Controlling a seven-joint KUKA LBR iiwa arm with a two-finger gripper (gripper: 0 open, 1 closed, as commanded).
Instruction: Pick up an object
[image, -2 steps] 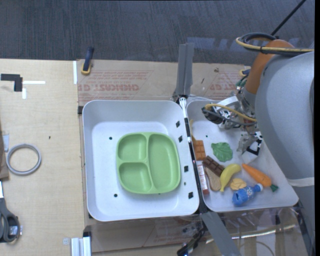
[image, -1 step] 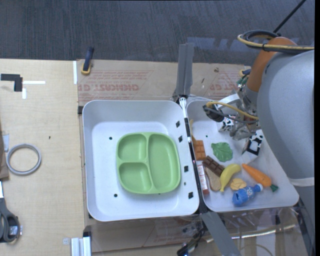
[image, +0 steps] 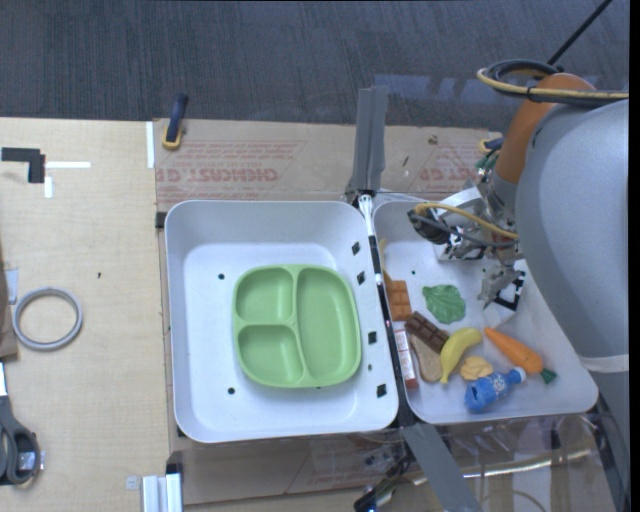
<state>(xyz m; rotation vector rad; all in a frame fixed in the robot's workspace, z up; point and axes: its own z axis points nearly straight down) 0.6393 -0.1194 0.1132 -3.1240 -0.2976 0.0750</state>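
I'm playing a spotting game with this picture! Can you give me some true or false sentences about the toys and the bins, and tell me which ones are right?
1. The green plate lies in the left bin. True.
2. The banana is on the green plate. False: it lies in the right bin, among the other toys.
3. The carrot lies right of the banana. True.
4. The blue bottle stands upright. False: it lies on its side near the bin's front edge.
5. The green leaf lies in the right bin. True.
6. The roll of tape is in the left bin. False: it sits on the wooden bench, left of both bins.
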